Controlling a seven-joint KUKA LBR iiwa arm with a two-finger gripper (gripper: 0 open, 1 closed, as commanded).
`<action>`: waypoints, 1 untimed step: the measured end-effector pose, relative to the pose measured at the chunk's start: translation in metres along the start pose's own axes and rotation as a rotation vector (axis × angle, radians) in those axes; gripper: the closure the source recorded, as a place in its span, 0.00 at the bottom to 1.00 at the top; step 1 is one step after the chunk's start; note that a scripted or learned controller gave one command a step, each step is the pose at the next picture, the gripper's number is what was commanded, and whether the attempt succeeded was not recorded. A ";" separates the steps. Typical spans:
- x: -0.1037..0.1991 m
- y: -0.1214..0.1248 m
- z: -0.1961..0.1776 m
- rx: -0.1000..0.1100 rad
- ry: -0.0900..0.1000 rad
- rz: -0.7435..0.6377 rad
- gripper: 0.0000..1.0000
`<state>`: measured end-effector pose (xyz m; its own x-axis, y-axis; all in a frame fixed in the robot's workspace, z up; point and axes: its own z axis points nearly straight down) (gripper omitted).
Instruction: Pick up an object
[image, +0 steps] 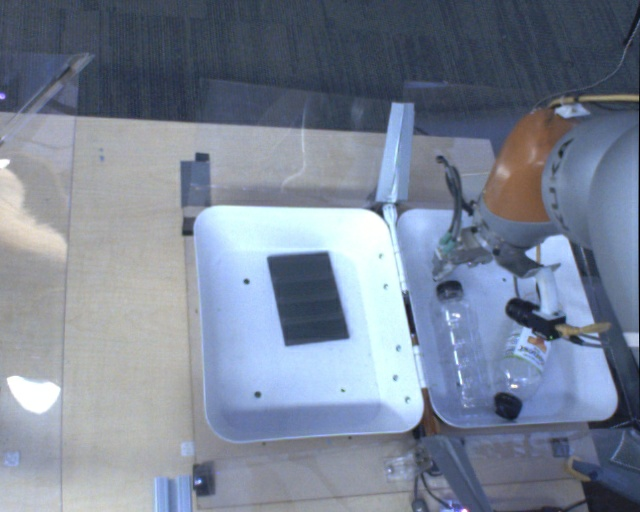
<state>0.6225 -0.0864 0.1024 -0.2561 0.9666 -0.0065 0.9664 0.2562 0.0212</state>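
your claw (455, 248) at the far left of the right bin (600, 395), can't tell if it's wide or narrow, clear bottle (458, 345) just near of it, labelled bottle (522, 360) further right

The counter (120, 330) carries two white bins, a left bin (228, 330) and a right bin (592, 385), one dark slab (308, 297), and two clear bottles, a plain bottle (460, 345) and a labelled bottle (526, 352).

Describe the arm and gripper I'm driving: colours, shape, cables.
The arm is thick, rounded and grey, with a glossy orange band above the wrist. The gripper is small and of silvery metal. A thin black cable loops beside it, and a yellow cable runs over the arm's top.
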 end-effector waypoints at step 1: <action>-0.005 -0.025 -0.017 -0.010 -0.004 0.121 1.00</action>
<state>0.5996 -0.0976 0.1192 -0.1376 0.9905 -0.0072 0.9899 0.1378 0.0321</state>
